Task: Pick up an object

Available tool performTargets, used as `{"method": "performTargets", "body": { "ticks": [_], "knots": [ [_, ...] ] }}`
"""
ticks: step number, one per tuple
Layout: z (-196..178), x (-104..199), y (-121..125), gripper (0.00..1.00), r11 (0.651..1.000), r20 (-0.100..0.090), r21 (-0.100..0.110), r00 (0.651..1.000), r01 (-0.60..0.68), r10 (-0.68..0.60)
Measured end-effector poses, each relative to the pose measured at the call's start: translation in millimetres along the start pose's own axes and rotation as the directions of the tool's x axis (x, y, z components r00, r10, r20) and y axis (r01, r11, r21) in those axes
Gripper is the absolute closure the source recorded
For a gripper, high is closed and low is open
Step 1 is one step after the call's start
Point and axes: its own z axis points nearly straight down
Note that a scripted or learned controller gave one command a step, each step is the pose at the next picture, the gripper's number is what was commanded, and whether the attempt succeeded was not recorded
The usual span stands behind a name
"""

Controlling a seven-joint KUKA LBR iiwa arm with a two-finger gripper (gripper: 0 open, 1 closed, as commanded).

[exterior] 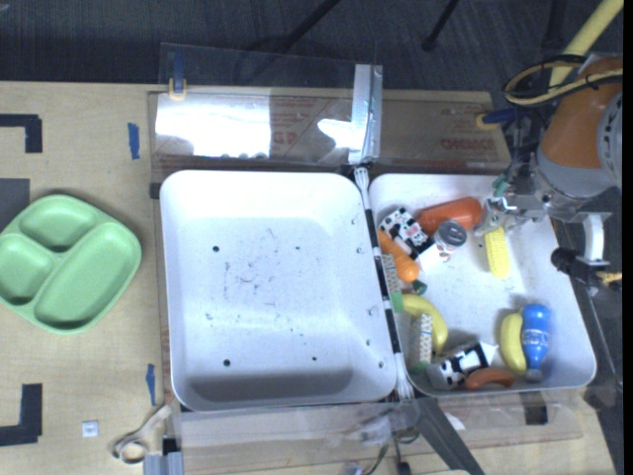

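The hand (502, 206) hangs at the far edge of the right bin (564, 295), just above a yellow corn cob (497, 252); whether its fingers are spread or pressed together I cannot tell. Beside the cob lie an orange carrot (451, 212), a grey round cap (452, 234) and a black-and-white cow toy (403, 232). Nearer the front sit two bananas (425, 312) (510, 339), a blue bottle (535, 332) and a second black-and-white toy (457, 364). The left bin (267, 285) is white with scuffs. Both bins rest on a pale wooden worktop (79, 146), which also bears one green divided tray (65, 262). Beyond is dark carpeted floor (198, 8).
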Motion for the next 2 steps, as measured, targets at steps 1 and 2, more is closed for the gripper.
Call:
{"method": "performTargets", "body": {
  "ticks": [1, 2],
  "knots": [
    [-10.7, -0.8, 0.7, 1.00, 1.000, 0.001, -0.003, 1.000, 0.000, 0.000],
    [-85.5, 44.8, 33.0, 1.00, 0.999, 0.000, 0.002, 0.999, 0.032, -0.032]
  ]
}}
